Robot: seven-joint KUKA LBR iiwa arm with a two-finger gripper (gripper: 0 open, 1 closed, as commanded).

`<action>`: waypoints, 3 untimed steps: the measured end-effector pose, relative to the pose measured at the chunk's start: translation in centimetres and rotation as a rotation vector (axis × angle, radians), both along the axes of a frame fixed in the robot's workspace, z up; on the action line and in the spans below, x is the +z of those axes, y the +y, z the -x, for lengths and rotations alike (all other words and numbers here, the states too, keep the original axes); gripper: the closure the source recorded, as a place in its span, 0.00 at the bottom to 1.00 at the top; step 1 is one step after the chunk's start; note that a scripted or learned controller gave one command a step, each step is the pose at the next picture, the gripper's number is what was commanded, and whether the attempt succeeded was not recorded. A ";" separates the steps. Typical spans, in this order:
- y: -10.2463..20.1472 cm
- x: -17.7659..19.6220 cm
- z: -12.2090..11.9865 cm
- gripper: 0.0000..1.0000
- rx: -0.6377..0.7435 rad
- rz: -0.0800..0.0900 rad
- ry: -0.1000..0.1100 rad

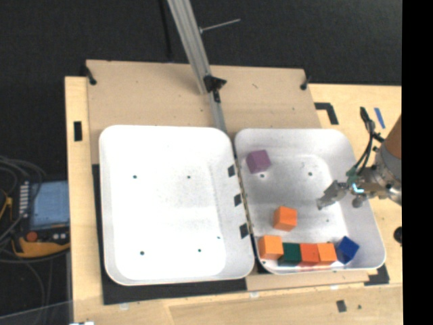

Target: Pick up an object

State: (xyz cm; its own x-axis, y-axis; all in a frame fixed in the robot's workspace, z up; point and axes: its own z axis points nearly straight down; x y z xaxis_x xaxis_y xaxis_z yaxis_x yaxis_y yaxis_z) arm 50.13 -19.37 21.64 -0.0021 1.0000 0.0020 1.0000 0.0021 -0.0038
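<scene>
**Jaws over the right bin, holding no block**

You have the jaws [344,193] hovering over the right-hand side of the right bin [298,141], with the arm's orange band [392,137] at the view's right edge above them. You cannot tell whether they are spread or pressed together; the view is too blurred there, and no block sits between them.

Left of the jaws and slightly nearer the camera, you see a lone orange cube [285,217] on the bin floor, apart from the rest. Farther left and toward the back of the bin lies the purple cube [258,160], well apart from the jaws.

Below the jaws, along the bin's front wall, you have a row of blocks touching or nearly touching: an orange block [271,246] at the far left, a green block [291,253] beside it, then two more orange blocks [318,253], and a blue block [347,248] at the right end, the nearest of the row to the jaws.

Well left of the jaws sits the left bin [169,202], both bins resting on the table [196,87].
</scene>
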 end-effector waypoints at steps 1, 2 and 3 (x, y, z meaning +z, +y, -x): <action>0.0 0.3 -0.1 0.00 -0.001 0.002 -0.006; 0.4 -5.9 0.1 0.00 -0.003 0.002 0.001; 0.4 -9.8 0.2 0.00 -0.007 0.005 -0.007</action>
